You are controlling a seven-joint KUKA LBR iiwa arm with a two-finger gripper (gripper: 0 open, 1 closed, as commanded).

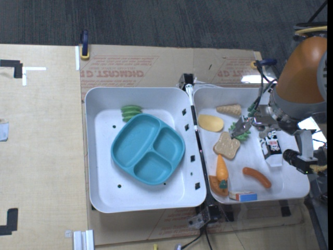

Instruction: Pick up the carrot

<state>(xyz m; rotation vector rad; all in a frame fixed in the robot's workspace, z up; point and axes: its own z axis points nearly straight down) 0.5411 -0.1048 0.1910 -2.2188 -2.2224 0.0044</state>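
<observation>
A: Log entry, left to right. Left bin?

B: Holds a blue divided plate near centre. Green pea pods lie touching the plate's rim at 11 o'clock.

A: Right bin?

B: Yellow lemon-shaped piece toward 10 o'clock of the bin, a tan bread-like piece at 11. A cracker-shaped slice sits just left of centre. The carrot lies just below that slice, at about 7 o'clock in the bin, tip pointing to 12, leafy end toward 6. An orange piece is just beside it at 7 o'clock. A small blue-and-red box is against the near wall at 6, a sausage at 5.

A: Gripper?

B: The gripper hangs at the carrot's 1 o'clock, apart from it, over the cracker slice's upper edge. Something green is at its tips; whether the claw is spread or pinching, cannot tell.
</observation>
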